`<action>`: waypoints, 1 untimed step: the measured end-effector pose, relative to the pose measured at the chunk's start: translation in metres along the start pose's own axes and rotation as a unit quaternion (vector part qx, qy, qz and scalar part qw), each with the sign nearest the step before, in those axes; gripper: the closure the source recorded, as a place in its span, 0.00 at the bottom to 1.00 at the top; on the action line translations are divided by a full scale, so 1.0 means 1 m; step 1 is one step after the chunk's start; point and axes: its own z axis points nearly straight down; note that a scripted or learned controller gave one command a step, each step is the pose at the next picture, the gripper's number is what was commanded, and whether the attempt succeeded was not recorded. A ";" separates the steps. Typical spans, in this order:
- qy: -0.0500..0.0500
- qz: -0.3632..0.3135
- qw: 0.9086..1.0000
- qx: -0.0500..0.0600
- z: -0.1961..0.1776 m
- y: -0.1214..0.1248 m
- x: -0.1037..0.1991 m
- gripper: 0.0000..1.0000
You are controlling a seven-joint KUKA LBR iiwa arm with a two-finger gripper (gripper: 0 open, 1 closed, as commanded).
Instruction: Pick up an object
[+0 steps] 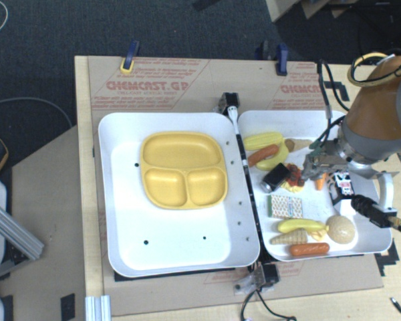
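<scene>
Right bin (pixel 377 246): gripper (pixel 315 169) hovers just beside black block (pixel 277 176).

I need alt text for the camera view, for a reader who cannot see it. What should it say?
A grey and orange robot arm reaches from the right and holds its gripper low over the right white bin of toy food, near a corn cob, hot dog and banana. The left white bin holds a yellow divided tray.
</scene>
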 end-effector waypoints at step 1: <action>0.000 0.000 1.000 -0.001 -0.063 0.008 -0.001 1.00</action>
